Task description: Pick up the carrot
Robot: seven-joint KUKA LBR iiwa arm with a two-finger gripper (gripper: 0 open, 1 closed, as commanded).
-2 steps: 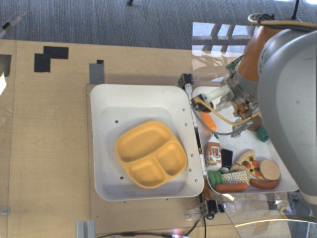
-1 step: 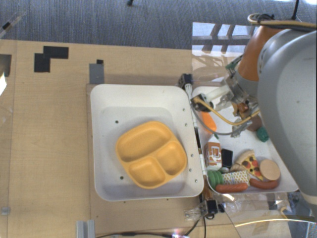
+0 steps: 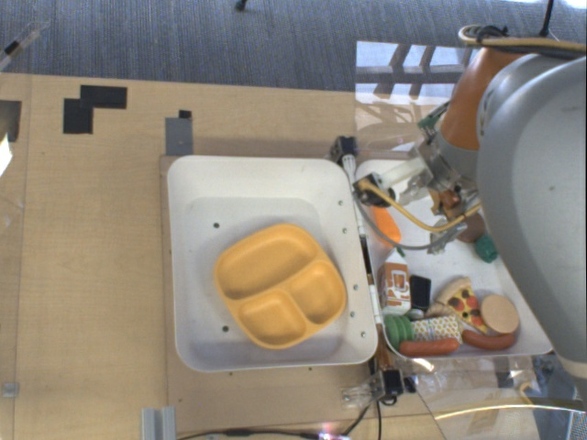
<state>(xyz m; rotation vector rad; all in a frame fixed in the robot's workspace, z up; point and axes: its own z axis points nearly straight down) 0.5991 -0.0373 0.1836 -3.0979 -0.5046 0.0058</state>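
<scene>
The carrot (image 3: 387, 225) is a small orange piece lying in the right bin (image 3: 367, 168), close to that bin's left wall and under a loop of yellow cable. My gripper (image 3: 447, 211) hangs over the upper middle of the right bin, to the right of the carrot and apart from it. The grey arm with its orange band (image 3: 463, 99) covers most of the right side of this bin. Nothing is visibly held.
The left bin (image 3: 183, 246) holds a yellow divided plate (image 3: 280, 285). At the front of the right bin lie a small carton (image 3: 396, 285), a pizza slice (image 3: 459, 299), a brown disc (image 3: 500, 314), a red sausage (image 3: 429, 346) and green pieces (image 3: 484, 247).
</scene>
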